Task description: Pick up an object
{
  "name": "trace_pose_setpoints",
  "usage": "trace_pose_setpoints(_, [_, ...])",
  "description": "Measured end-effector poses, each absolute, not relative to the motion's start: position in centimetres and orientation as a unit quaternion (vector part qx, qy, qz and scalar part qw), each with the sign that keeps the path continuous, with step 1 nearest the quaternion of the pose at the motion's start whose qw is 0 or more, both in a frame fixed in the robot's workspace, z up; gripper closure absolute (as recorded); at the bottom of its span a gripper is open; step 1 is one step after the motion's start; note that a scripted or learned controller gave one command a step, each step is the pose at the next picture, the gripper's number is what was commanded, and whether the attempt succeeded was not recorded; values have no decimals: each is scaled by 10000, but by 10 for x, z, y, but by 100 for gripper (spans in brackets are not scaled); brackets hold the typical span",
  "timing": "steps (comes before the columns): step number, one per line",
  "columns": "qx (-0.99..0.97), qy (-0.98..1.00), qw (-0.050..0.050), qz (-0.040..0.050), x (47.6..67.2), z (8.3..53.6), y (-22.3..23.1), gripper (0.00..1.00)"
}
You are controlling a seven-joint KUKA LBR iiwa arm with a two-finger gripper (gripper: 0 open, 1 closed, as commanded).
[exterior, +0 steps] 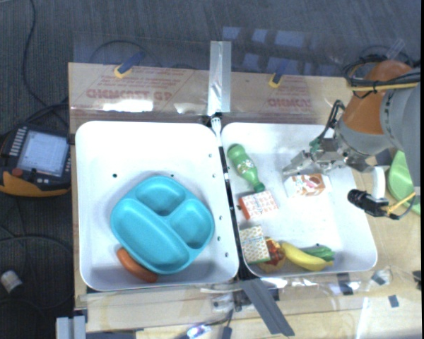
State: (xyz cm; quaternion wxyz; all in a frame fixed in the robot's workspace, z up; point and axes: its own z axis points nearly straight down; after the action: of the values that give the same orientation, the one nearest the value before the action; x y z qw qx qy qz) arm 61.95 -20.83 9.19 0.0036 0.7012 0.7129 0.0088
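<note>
So the gripper (304, 162) sits low in the right bin (353, 253), right over a small white-and-red packet (307, 184), probably lined up for a grab. Can't tell how wide its fingers are or whether they hold anything. Nearby clutter, a green bottle (244, 165), red box (258, 204) and banana (302, 256), leaves approach room. Left bin (99, 154) has a blue divided plate (164, 222).
</note>
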Motion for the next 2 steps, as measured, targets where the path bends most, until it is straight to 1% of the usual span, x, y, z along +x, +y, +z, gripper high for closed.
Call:
trace_pose_setpoints(1, [6889,7248,-9,3,598,154,-174,0])
trace_pose_setpoints(2, [6021,7984,-5,11,599,95,-213,0])
